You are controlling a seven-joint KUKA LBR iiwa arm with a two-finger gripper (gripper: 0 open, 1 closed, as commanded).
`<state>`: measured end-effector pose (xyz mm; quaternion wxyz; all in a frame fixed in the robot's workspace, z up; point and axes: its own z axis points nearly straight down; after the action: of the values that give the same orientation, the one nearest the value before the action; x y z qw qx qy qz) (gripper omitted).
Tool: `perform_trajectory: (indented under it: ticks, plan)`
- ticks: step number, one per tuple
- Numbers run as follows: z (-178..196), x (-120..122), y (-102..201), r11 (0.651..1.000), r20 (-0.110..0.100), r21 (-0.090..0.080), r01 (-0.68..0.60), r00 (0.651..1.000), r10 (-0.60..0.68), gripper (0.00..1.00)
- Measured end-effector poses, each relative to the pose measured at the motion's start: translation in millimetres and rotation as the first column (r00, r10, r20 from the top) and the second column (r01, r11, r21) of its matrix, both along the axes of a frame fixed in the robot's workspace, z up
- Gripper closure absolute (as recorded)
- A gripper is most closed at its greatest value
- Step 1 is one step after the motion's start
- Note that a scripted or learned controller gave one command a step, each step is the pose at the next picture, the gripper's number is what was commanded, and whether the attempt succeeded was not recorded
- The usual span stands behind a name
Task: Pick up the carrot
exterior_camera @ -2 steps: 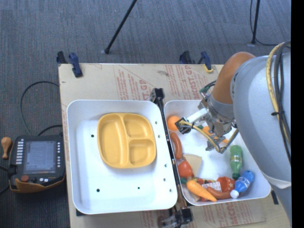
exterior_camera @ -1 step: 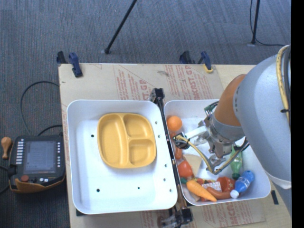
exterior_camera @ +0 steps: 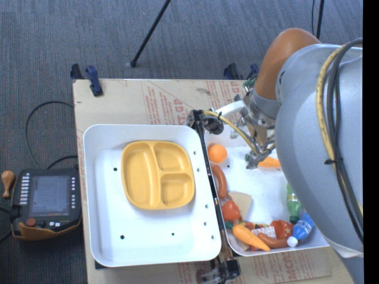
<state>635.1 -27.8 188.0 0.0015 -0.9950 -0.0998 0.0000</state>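
Currently the gripper hangs low over the right bin, near its upper part, with the grey arm reaching in from the right and covering that bin's right side. Whether it is released or clenched cannot be told at this resolution. A small orange piece lies just beside the gripper tip on its right; what it is cannot be told, and nothing can be confirmed as grasped. The carrot lies well apart from the gripper, at the near end of the same bin, close to the bottom rim. It is orange, tapered, and lies at a slant with the narrow end pointing right. Around it sit a red tomato-like item, a red sausage-like piece, a green bottle and a blue bottle. An orange ball rests near the bin's upper left corner, with an elongated reddish item below it along the left wall. The left bin holds a yellow divided plate. Left of the bench, a handheld control pendant rests on the carpet.
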Motion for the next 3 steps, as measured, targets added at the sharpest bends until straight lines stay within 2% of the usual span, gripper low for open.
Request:
perform_trajectory:
  ticks: [1, 2, 3]
  plan:
    - [-101.4, -32.9, -55.3, 1.0, -0.005, -0.001, 0.001, 1.0, -0.001, 0.0]
    - [-91.3, -32.6, -53.9, 1.0, -0.007, 0.002, -0.004, 1.0, 0.004, 1.0]
    - [-0.1, -106.6, -22.2, 1.0, -0.002, 0.0, -0.001, 1.0, 0.001, 1.0]
